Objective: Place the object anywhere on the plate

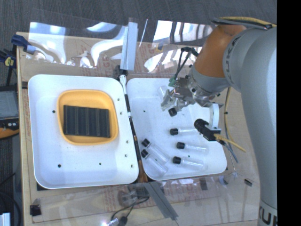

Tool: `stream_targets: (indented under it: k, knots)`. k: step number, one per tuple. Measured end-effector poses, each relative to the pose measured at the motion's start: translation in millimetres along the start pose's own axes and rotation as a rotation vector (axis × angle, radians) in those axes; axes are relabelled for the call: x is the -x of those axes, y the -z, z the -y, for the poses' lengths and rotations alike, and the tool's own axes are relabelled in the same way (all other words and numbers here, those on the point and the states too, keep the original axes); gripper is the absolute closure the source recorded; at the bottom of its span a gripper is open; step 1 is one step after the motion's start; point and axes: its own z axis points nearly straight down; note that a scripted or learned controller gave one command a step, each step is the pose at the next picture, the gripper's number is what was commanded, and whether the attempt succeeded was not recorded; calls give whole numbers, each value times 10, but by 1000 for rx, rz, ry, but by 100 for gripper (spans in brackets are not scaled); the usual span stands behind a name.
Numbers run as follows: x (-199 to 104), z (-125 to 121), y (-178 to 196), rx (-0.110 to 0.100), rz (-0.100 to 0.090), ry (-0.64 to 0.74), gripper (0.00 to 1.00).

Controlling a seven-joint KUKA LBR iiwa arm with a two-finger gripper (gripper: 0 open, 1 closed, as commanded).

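Observation:
A yellow plate [87,101] with a dark ribbed centre lies in the left white bin [42,159]. My gripper [172,105] hangs over the upper part of the right white bin [141,98], well to the right of the plate. A small clear vial with a black cap [172,111] shows between its fingers, cap pointing down, and the gripper is shut on it. Its clear body is largely hidden by the gripper.
Several more clear black-capped vials lie in the right bin: one [182,132] mid-bin, one [190,148] below it, one [187,162] near the front, two [151,153] by the left wall. The arm covers the bin's right side.

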Motion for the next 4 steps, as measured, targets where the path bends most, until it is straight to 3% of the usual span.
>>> stream_targets:
  k: [1, 2, 3, 4]
  knots:
    - [-304, 423, -381, -4, -1, 198, 100]
    - [-673, 1022, 10, -2, 0, 250, 100]
    - [-1153, 200, -91, 0, 1, 469, 100]
    - [-1640, 99, -76, 3, 2, 577, 100]
